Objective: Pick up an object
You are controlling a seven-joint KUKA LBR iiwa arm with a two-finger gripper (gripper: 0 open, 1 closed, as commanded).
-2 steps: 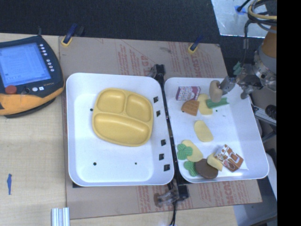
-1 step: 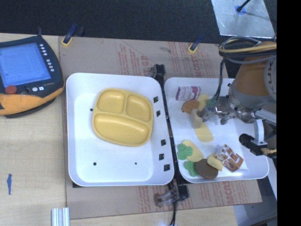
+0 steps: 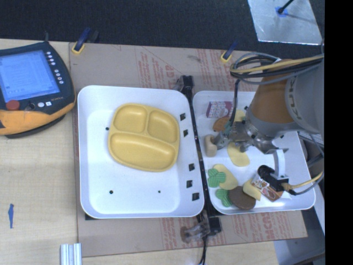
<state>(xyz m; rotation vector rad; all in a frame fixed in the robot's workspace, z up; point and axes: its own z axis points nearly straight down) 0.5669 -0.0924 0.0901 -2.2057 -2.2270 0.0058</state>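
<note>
gripper (image 3: 226, 139): you see it low in the right bin (image 3: 292, 207), over the bin's upper left part, at the end of the arm (image 3: 287, 101) that reaches in from the right. from this slanted view above you cannot tell how far the tool is open, nor whether it holds anything.

around the tool: just to its left lies a beige piece (image 3: 210, 146), close to the bin's left wall; you cannot tell whether the two touch. just above it lies a brown disc (image 3: 220, 124), partly covered by the tool. above that, a small pink box (image 3: 218, 109) stands near the bin's top edge. just below the gripper lies a pale yellow oval (image 3: 239, 158).

lower part of the right bin: here you find the other loose things. a green ridged piece (image 3: 215, 176) lies beside a yellow slice (image 3: 228, 175). below them lie a second green piece (image 3: 223, 196), a dark brown round (image 3: 241, 199), a yellow wedge (image 3: 252, 190) and a red-and-white packet (image 3: 270, 192), packed close together along the lower wall.

left bin (image 3: 88, 148): it bears a yellow divided plate (image 3: 144, 137) with three compartments, well apart from the tool.

outside the bins: at the bench's left edge rests a pendant (image 3: 30, 87) with a lit blue screen.
</note>
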